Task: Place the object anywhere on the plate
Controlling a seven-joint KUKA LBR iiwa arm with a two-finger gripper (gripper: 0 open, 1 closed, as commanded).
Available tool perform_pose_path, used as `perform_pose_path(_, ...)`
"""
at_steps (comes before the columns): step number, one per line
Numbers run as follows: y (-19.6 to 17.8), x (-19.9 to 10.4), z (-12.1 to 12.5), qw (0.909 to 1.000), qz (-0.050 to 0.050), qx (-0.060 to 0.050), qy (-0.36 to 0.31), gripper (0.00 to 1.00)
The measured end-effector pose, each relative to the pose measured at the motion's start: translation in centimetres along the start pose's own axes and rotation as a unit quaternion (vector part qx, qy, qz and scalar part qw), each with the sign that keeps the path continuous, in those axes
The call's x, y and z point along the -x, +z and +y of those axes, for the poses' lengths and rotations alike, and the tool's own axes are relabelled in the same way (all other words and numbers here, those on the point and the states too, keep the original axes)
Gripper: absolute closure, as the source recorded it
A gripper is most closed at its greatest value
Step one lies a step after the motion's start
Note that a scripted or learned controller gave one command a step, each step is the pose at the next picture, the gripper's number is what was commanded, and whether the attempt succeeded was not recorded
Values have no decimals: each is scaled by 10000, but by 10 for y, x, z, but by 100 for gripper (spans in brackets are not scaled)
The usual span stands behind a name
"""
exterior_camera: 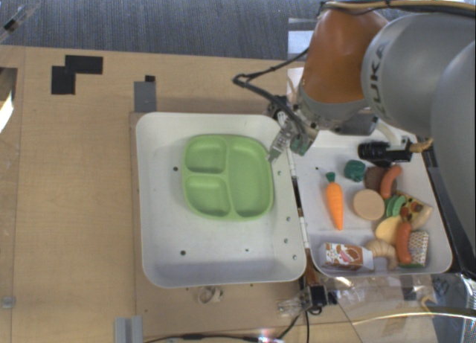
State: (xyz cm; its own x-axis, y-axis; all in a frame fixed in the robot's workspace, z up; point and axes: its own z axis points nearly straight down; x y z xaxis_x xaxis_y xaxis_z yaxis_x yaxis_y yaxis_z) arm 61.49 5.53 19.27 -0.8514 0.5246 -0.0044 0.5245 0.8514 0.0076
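The arm [424, 59] is built of large, rounded grey segments, on which part of the dark "KUKA" lettering can be read. An orange band [338, 55] is wrapped above the wrist. A thin black cable [256, 85] is looped out beside it. A small metallic gripper [286, 140] with greenish parts is fitted below.

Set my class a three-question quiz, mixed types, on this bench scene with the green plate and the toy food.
1. True or false: the green plate lies in the left bin.
2. Which bin holds the carrot? A left, B right.
3. Fill in: the plate has ___ compartments.

Key: 1 true. 2 B, the right bin. 3 three. Note that the gripper hangs over the plate's right edge, near the wall between the bins.
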Motion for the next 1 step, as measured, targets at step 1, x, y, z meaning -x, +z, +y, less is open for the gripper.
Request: perform_pose_path(1, -133, -21, 69, 9921, -36, 31, 1252, 100)
